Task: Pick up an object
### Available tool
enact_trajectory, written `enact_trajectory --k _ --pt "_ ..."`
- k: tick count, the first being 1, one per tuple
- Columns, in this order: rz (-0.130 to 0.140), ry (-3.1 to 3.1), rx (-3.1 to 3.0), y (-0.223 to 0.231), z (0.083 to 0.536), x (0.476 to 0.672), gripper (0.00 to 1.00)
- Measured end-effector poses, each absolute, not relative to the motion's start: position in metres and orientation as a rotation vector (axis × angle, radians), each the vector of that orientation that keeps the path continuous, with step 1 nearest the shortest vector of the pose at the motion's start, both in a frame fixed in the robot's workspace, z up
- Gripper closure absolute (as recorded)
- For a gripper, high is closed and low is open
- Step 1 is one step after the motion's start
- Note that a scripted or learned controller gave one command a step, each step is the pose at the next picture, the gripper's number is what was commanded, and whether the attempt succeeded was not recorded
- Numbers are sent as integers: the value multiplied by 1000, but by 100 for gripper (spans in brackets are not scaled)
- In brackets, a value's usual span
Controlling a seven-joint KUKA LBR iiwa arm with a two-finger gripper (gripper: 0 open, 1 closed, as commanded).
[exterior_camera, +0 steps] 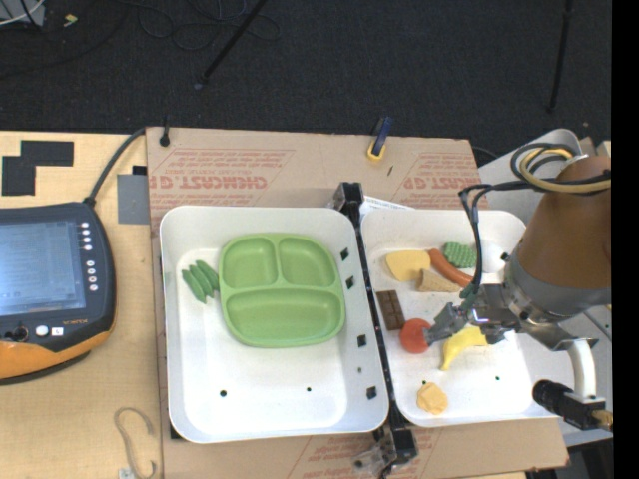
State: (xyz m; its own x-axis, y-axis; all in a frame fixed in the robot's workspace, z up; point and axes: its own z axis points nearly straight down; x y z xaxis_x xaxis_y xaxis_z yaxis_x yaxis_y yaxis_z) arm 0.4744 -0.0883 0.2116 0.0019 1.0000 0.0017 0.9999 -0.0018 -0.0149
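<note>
Cardboard-topped bench, two white bins, and the arm is low over the right bin (499, 407)!

Down in that bin the gripper (451, 329) sits among the toy food, its dark fingers spread narrowly, nothing visibly between them. A red tomato (414, 336) lies just left of the fingertips and a yellow banana (461, 345) just below them. Over in the left bin (190, 387), a green divided plate (281, 290) rests beside green beans (199, 279).
</note>
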Motion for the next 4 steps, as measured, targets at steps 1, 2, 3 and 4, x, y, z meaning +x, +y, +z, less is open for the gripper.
enact_trajectory --k 1,2,3,4 --pt "2 -2220 -2221 -89 217 477 0" --pt "7 -2216 -2215 -87 162 466 0" --pt "8 -2215 -2214 -87 103 456 0" --pt "4 -2219 -2217 -86 86 455 0"
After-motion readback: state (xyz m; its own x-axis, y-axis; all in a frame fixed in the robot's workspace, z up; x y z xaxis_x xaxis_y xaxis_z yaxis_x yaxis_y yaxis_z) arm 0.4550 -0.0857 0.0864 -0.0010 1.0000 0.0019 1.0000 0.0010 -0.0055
